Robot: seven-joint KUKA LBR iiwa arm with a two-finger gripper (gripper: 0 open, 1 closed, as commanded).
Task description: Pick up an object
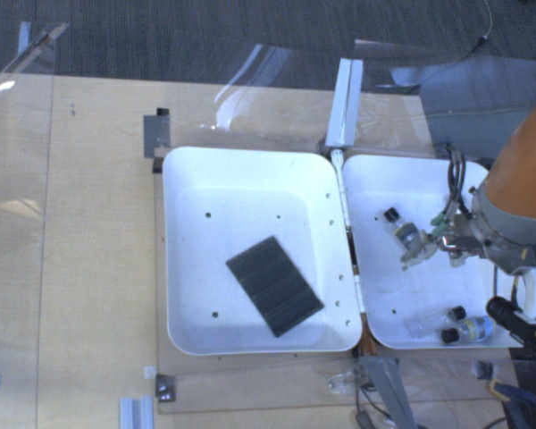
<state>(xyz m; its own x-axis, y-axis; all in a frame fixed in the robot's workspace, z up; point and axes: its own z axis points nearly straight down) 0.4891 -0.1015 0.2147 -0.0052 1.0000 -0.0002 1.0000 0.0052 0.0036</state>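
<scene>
The room is evenly and brightly lit from overhead. The two white bins (250,172) come out almost blown, their inner walls showing only soft grey shading. Pale streaks of glare lie across the clear panels (250,65) at the far side and left of the table (80,239). Shadows are faint and short. The picture is a little soft and grainy; the small things in the right bin blur together.

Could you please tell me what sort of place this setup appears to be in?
Probably a robotics lab: a wooden bench bears two white bins, the robot arm reaches over one, and grey carpet lies beyond.
</scene>
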